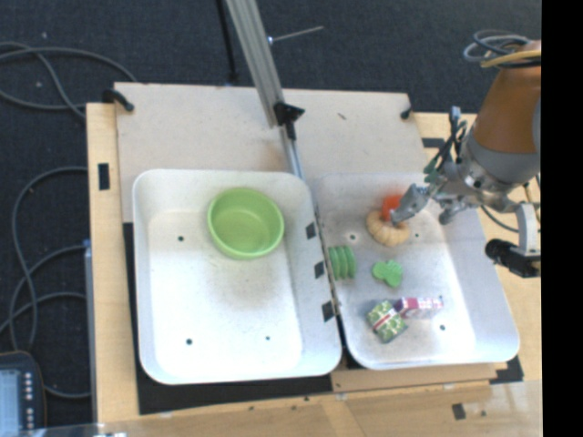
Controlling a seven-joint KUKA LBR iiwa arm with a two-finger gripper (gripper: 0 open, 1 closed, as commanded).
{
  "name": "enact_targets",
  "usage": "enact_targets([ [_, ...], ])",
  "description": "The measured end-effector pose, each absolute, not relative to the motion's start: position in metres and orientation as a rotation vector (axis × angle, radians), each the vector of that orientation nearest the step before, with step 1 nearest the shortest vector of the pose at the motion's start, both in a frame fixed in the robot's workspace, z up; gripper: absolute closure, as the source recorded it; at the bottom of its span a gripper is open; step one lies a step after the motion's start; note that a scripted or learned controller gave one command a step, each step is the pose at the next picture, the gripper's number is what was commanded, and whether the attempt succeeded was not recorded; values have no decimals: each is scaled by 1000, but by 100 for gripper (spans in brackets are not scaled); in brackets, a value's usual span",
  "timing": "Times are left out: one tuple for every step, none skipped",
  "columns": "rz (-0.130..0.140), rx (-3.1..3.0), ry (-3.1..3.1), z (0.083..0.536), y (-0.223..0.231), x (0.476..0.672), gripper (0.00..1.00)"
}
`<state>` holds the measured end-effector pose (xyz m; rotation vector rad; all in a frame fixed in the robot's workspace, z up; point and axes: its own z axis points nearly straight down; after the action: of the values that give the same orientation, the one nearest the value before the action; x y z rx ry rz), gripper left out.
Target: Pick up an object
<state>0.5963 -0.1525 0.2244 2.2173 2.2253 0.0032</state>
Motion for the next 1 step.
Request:
enact_targets([
  [4,2218,2225,224,-152,596,0],
])
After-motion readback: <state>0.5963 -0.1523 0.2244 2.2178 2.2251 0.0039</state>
